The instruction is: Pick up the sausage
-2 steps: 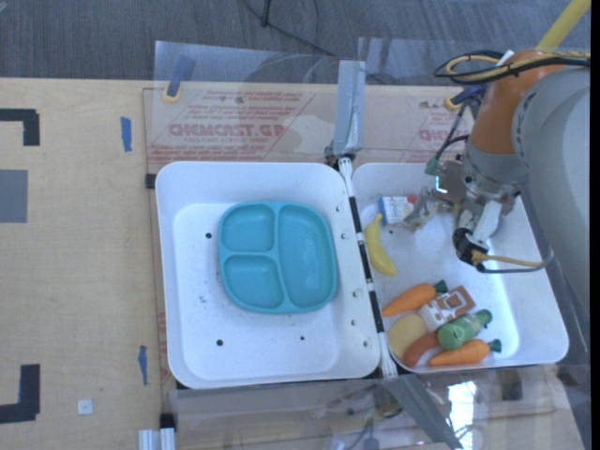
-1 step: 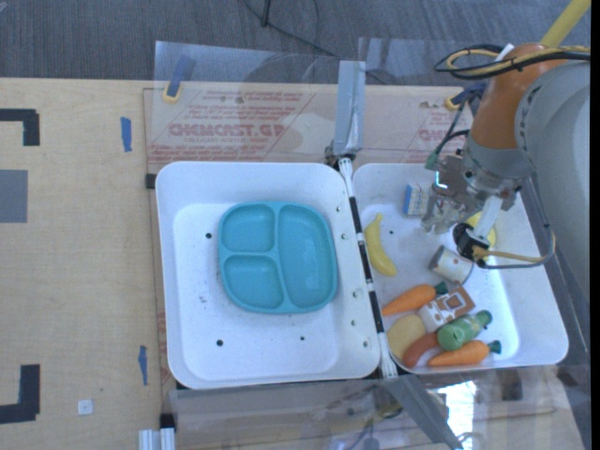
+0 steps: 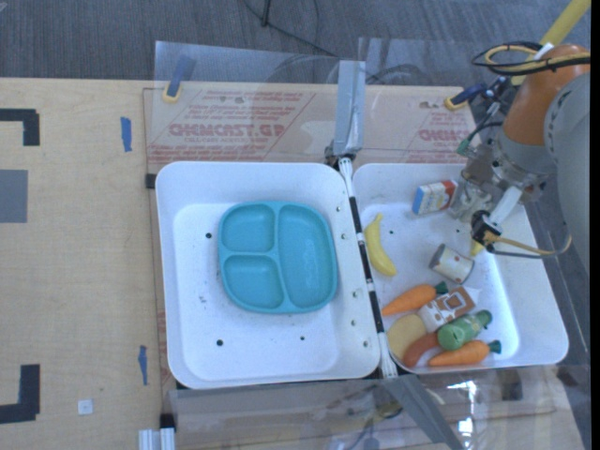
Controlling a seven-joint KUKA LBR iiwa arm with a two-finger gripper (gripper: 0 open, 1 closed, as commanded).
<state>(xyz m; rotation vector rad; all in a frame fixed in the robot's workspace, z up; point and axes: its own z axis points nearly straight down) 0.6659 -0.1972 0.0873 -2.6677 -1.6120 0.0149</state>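
**A:** Working from the left, what am I looking at?

**B:** The left bin is sitting on the counter with a blue plate at its middle. Across the divider, a banana is lying at 9 o'clock in the right bin.

**A:** And the sausage?

**B:** The sausage is lying at about 7 o'clock in the right bin. It is touching a yellow piece at its 10 o'clock and is running up against the lower carrot at its 3 o'clock.

**A:** How am I expecting it to handle?

**B:** I am judging it to be a toy: light, stiff, smooth and rounded, so likely to slip out of a pinch. I am thinking of taking it across its middle, along the short axis. Its neighbours are crowding both ends.

**A:** What about the surface and the room?

**B:** The bin floor is looking smooth and white. The low wall is standing close at 6 o'clock and the divider at 9 o'clock, so room for coming down is looking tight.

**A:** Where is the gripper?

**B:** The gripper is hanging at about 1 o'clock in the right bin, just beside a carton and well apart from the sausage. Whether it is open or closed, I cannot tell.
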